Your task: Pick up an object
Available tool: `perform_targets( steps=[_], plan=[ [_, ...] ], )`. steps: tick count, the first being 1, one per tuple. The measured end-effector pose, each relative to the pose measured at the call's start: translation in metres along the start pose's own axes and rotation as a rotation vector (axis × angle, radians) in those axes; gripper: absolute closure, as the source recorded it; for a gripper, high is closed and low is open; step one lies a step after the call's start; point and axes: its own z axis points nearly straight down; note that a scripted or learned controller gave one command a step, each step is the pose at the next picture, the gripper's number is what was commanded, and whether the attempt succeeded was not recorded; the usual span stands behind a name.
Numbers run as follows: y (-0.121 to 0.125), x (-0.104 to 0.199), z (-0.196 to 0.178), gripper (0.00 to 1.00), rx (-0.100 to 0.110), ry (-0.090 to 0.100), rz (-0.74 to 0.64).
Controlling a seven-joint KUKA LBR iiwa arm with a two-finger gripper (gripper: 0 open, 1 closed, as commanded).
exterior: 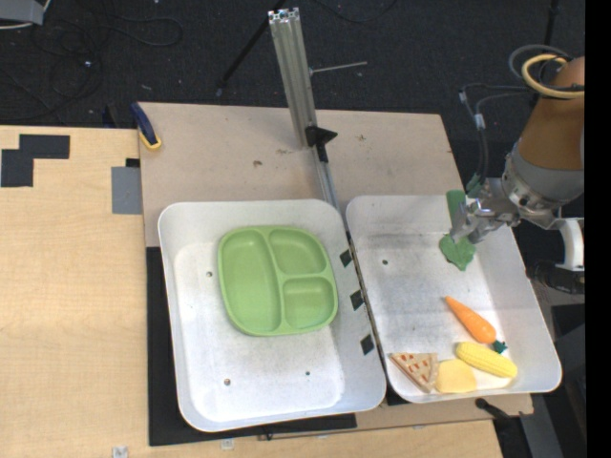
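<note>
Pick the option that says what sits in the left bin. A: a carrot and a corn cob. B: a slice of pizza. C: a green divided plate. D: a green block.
C: the green divided plate lies in the left bin, while the carrot, the corn cob and the pizza slice lie in the right bin.
</note>
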Motion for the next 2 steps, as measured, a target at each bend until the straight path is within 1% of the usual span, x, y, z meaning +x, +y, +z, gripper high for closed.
perform_targets(
  steps=[1,2],
  plan=[
    [0.001,-0.001,-0.023,1.00,0.003,0.001,0.000],
    [-0.003,0.043,-0.024,1.00,0.007,0.003,-0.002]
  ],
)
